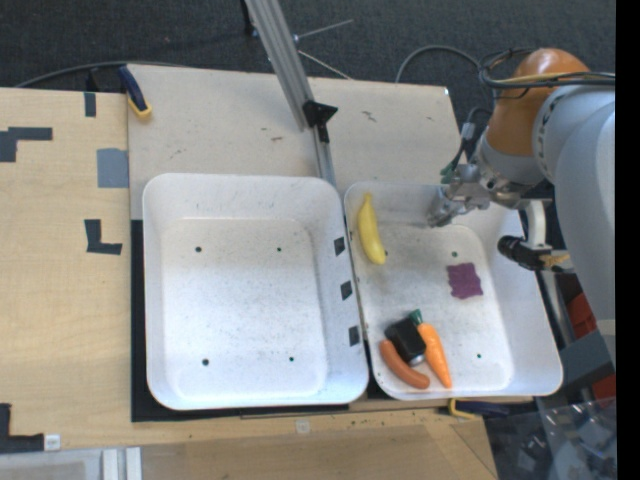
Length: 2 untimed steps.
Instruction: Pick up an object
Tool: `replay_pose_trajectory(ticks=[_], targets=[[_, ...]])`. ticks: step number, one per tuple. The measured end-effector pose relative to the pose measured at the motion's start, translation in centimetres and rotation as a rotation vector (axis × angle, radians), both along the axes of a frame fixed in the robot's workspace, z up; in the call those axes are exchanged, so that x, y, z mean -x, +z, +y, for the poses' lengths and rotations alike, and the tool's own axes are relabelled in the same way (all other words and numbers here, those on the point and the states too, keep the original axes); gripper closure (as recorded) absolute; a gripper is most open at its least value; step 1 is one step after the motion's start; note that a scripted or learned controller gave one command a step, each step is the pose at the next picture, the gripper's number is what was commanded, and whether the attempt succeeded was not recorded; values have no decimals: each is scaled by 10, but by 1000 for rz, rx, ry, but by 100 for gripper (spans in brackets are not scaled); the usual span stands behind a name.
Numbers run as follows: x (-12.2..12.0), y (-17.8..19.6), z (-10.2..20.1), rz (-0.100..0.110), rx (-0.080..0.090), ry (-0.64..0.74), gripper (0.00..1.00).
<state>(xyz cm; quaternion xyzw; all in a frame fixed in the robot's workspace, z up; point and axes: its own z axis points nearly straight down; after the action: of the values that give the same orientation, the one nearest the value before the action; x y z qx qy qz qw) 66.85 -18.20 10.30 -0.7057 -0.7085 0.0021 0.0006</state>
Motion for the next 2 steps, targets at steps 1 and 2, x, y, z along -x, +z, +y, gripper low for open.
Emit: replay_pose_trajectory(ticks=[1, 2], targets=[[6, 60, 4, -9, -1, -3, 100], [9, 119, 4, -3, -1, -3, 100]])
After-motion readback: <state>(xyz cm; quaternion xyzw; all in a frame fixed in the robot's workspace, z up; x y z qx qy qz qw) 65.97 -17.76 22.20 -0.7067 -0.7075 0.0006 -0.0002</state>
